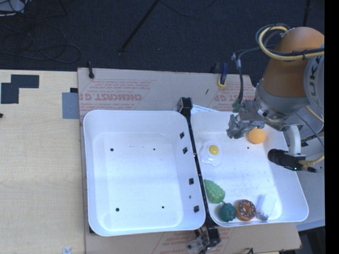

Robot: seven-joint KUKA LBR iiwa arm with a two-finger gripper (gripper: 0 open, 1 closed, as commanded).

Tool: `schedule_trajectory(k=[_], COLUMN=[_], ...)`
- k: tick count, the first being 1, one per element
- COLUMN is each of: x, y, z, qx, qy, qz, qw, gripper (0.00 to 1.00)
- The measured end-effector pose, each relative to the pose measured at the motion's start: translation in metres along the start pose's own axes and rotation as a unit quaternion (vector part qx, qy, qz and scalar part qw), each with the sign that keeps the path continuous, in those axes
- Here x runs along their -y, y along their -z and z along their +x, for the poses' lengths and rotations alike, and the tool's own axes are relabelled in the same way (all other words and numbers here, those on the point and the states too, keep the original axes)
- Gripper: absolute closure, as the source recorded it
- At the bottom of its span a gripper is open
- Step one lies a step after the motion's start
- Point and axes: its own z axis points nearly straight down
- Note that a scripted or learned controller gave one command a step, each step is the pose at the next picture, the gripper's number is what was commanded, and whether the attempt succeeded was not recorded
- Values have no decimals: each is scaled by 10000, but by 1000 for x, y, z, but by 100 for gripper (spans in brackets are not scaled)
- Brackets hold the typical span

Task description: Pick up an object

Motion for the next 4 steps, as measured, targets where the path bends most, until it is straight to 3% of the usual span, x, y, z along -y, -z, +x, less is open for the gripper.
schedule_trajectory(k=[1,2,4], x=[-14,-13,-13], y=[66,61,61], z=[52,50,50], qx=[-1,8,8], qy=[27,12,12], qz=[4,44,44], qw=[10000,10000,10000], gripper=[100,0,0])
